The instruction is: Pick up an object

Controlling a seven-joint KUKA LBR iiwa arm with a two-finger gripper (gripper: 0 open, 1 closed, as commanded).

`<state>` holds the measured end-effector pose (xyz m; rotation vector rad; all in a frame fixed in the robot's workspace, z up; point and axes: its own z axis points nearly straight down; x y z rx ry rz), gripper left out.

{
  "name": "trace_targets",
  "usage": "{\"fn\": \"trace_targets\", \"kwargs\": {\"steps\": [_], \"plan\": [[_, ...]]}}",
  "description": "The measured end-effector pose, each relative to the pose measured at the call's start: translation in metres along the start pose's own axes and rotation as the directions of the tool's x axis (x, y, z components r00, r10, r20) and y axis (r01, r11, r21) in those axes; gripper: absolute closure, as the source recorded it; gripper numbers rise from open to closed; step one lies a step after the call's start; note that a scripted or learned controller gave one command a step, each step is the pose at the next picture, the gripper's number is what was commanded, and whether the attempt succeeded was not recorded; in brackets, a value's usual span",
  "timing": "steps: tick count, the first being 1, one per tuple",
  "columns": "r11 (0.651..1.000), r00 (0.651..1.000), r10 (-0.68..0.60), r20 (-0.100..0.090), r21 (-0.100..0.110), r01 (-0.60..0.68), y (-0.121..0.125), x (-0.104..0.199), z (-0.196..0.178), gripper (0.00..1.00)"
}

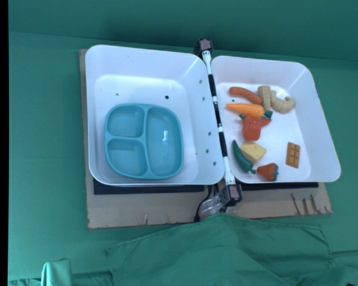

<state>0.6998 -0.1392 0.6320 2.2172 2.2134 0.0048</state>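
Some things are hard to see. A green cloth (pixel 227 249) lies over the near end of the striped bar (pixel 218 121) and hides part of the shiny clip (pixel 215 206) there. It also covers some of the brown board (pixel 137 214) under the bins. The tan lumpy toy (pixel 275 100), far to the right of the bar's top half, is too small to name. I cannot tell if the gripper is wide, narrow or holding something.

The striped bar runs between the two bins, and their rims meet along it. The left bin (pixel 107 64) holds one blue plate (pixel 144 140) with three parts. There is bare white floor all around the plate. The right bin (pixel 322 130) has its toys bunched on the side near the bar. The side far from the bar is mostly bare, so there is room there.

The toys to pick are all in the right bin. A red sausage (pixel 245 94) and an orange carrot (pixel 244 108) lie close together, right of the bar's top half. The carrot's thick end touches the tan toy. A red pepper (pixel 252 128) sits just below the carrot. A green chili (pixel 241 159) lies closest to the bar, touching a yellow cheese wedge (pixel 253 152). A strawberry (pixel 267 171) sits just past the chili's low end. A small brown bar with squares (pixel 293 155) lies alone, farthest from the striped bar.
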Motion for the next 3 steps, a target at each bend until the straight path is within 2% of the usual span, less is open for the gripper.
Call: {"fn": "trace_targets", "kwargs": {"steps": [1,2,3], "plan": [[1.0,1.0,0.004,-0.005,0.011,-0.004,-0.046,-0.009,0.057,1.0],[1.0,1.0,0.003,0.006,-0.012,-0.003,-0.001,-0.049,-0.006,1.0],[1.0,1.0,0.0,-0.001,0.004,0.0,-0.001,-0.023,-0.001,1.0]]}}
